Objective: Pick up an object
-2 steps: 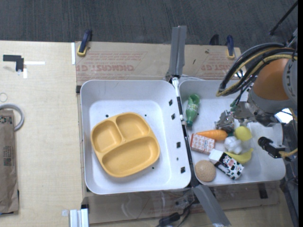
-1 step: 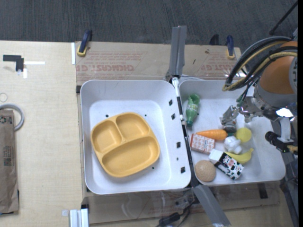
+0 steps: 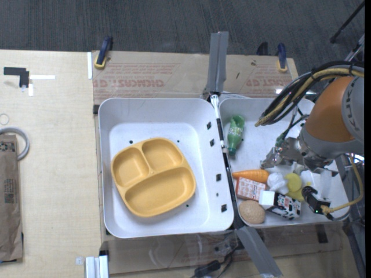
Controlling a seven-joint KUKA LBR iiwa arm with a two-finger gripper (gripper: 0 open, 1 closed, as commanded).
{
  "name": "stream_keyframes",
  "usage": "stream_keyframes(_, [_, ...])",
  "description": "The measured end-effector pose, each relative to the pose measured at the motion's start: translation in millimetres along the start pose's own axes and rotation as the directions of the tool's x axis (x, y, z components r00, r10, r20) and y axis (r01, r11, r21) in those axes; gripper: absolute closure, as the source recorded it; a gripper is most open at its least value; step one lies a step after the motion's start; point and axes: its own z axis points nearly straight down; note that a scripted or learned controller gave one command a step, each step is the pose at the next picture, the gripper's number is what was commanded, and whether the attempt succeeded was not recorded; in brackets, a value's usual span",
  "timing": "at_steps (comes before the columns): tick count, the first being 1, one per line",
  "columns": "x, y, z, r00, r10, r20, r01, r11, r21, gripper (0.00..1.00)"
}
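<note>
The right bin holds a pile of small things: a green bottle, an orange carrot, a red-and-white carton, a round tan bun, a yellow piece and a black-and-white toy. My gripper is lowered into this bin, over the right end of the carrot and the white items beside it. The wrist and orange band hide its fingertips, and nothing shows as held.
In the left bin lies a yellow divided plate. A grey divider post rises between the bins. Cardboard is clamped behind them. A brown bag lies at the far left of the bench.
</note>
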Motion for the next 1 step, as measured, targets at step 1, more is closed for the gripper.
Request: stream_keyframes(1, [-2.0, 0.3, -5.6, 1.000, 0.004, 0.002, -0.004, 1.000, 0.004, 1.00])
